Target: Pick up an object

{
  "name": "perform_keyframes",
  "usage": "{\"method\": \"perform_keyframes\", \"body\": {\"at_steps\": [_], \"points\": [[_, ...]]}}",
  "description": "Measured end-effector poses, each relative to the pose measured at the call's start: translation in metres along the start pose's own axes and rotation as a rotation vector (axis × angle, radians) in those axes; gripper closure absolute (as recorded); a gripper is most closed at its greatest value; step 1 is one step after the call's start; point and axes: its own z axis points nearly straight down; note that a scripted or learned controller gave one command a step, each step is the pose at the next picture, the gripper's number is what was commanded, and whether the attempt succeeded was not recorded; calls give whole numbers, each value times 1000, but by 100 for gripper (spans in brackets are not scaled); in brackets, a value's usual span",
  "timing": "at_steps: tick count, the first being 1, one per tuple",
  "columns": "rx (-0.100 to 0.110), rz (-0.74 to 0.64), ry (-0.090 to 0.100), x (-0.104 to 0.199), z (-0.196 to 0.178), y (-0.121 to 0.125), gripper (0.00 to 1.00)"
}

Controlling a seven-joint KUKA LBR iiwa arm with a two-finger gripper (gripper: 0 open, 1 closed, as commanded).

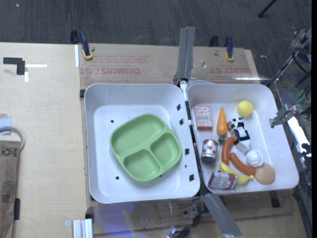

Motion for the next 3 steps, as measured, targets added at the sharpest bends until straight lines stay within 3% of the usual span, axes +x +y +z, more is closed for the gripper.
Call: {"method": "perform_keyframes", "body": {"at_steps": [1,2,3], "points": [[0,-159,1,17,73,27,0],[1,-2,1,60,160,60,0],[2,1,1,59,151,60,100]]}}
